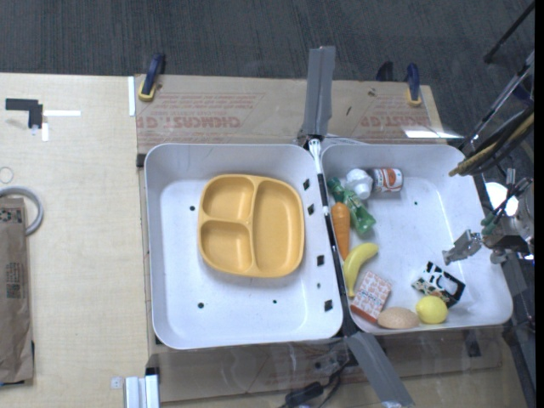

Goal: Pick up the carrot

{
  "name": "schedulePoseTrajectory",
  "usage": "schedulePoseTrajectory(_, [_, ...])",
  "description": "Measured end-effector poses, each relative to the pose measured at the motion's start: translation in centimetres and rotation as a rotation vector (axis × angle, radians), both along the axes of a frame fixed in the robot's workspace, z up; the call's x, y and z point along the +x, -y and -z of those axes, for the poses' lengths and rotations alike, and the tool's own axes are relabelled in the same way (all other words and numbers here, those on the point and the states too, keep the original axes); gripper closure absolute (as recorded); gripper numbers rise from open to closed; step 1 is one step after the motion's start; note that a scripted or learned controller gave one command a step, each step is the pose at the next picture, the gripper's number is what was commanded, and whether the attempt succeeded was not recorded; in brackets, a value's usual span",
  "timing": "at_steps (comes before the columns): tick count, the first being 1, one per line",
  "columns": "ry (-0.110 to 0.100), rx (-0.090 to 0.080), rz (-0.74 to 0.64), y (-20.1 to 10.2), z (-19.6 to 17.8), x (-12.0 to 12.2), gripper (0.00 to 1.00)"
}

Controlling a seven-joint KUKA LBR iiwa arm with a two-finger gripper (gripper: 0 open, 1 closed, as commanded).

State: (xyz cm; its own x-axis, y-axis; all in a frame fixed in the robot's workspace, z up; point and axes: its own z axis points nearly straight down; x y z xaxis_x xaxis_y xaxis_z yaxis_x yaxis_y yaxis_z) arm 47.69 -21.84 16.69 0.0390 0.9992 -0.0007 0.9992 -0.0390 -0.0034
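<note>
In the right-hand bin (476, 228), close against the wall it shares with its neighbour, the carrot (341, 228) lies lengthwise, orange, its thick end toward the far side and its tip pointing toward the near side. A green bottle (359, 212) rests just beside the carrot's upper end, with a white rounded thing (359, 181) at its top and a small can (388, 179) lying on its side next to that. A banana (358, 263) curves just below the carrot's tip, touching or nearly touching it (the gap is too fine to judge). Toward the near rim sit a pink-and-white box (371, 294), a tan egg-shaped item (397, 318), a lemon (432, 310) and a black-and-white object (442, 281) just above the lemon. The jaws (463, 246) hang at the right side of this bin, well apart from the carrot, over bare white floor near the black-and-white object; they are small and metallic here, and whether they stand apart or together I cannot tell. The left bin (170, 253) carries a yellow divided plate (252, 225) with three compartments. Both bins rest on a desk (68, 143) of pale wood, with brown cardboard (221, 113) clamped behind them.
</note>
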Motion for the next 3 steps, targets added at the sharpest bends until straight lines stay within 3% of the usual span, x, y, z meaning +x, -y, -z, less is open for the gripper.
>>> schedulePoseTrajectory(1, [0.002, -0.001, -0.005, 0.1, -7.9, 0.1, 0.0])
schedulePoseTrajectory(3, [0.001, 0.0, -0.007, 0.2, -0.6, 0.0, 0.0])
